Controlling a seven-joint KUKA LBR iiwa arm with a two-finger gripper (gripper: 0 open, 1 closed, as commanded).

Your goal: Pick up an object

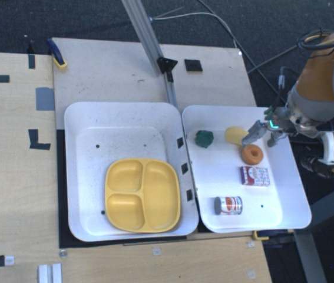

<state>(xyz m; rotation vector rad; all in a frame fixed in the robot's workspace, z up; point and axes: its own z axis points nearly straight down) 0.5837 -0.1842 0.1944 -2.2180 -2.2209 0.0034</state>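
In the right bin (284,214) lie a dark green lump (204,138), a pale yellow piece (234,135), an orange ring-shaped object (252,154), a small red and white packet (255,175) and a red and white can on its side (229,205). My gripper (265,135) hangs over the bin's upper right part, just above and to the right of the orange ring. Its two fingers are spread apart with nothing between them.
The left bin (81,158) holds a yellow divided plate (142,194). A slanted metal pole (146,31) stands behind the bins. Cables run across the dark floor at the back. The arm's orange band (320,75) sits at the right edge.
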